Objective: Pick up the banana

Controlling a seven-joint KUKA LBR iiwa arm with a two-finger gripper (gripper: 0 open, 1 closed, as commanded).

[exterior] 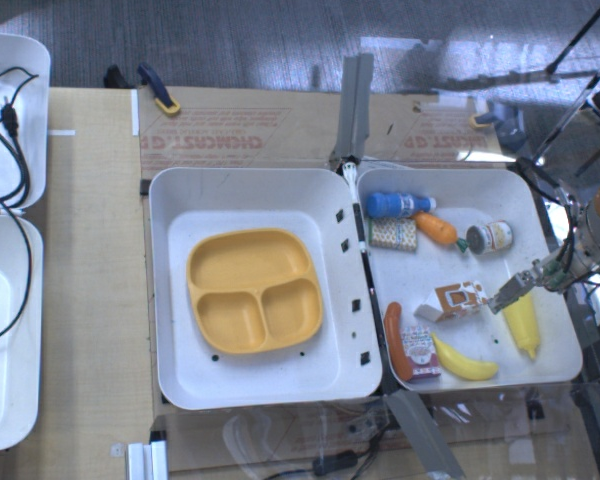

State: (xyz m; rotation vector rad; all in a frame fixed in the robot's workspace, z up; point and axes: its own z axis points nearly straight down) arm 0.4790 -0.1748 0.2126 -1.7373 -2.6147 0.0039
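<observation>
The banana [465,360] is yellow and curved and lies near the front edge of the right bin [540,218]. My gripper [504,295] reaches in from the right and hangs low over the bin, above and to the right of the banana. Its tip is beside a small brown and white box [460,298] and just above a second yellow item [522,325]. Nothing can be seen held in it.
The right bin also holds a blue bottle [395,205], a carrot [437,229], a small can [490,237], a tan cracker [393,234], a red sausage [394,340] and a red packet [418,352]. A yellow divided plate [255,290] sits in the left bin [170,268].
</observation>
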